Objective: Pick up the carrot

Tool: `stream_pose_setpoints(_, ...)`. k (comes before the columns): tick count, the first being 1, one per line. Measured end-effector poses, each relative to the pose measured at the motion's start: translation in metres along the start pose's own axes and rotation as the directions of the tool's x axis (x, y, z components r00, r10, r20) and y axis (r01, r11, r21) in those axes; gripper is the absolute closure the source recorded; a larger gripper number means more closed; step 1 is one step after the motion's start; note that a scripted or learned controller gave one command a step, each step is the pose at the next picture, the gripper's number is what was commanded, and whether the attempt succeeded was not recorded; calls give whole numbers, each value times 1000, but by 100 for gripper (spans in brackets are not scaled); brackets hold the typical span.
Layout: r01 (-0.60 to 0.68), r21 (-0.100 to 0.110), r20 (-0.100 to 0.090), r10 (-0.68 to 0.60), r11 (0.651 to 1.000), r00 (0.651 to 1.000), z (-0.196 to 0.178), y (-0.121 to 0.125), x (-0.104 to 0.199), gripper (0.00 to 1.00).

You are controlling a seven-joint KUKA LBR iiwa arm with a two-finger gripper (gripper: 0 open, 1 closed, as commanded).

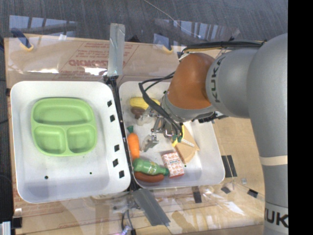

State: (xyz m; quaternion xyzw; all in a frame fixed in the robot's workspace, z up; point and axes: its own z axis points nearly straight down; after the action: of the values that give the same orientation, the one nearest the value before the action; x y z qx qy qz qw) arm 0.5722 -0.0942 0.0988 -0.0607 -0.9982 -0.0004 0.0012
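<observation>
The carrot point(133, 145), orange with a green top, lies along the left wall of the right bin point(211, 164). My gripper point(155, 135) hangs over the middle of that bin, just to the carrot's right and apart from it. Its metal fingers point(149, 142) point down-left, open, with nothing between them. The orange wrist band and grey arm cover the bin's upper right part.
A green divided plate point(62, 125) sits in the left bin point(24, 180). In the right bin lie a yellow corn cob point(139, 102), a green bottle-like item point(148, 167) over a brown sausage point(149, 177), a pink packet point(172, 163) and a cheese wedge point(186, 151).
</observation>
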Motion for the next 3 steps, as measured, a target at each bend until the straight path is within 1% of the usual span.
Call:
stream_pose_setpoints(1, 8, 0, 4, -8, 1000, 1000, -12, 2, -2, 100)
stream_pose_setpoints(2, 180, 8, 16, -180, 984, 983, -164, -69, 22, 100)
stream_pose_setpoints(3, 84, 1, 10, -84, 996, 996, -206, 10, -33, 100)
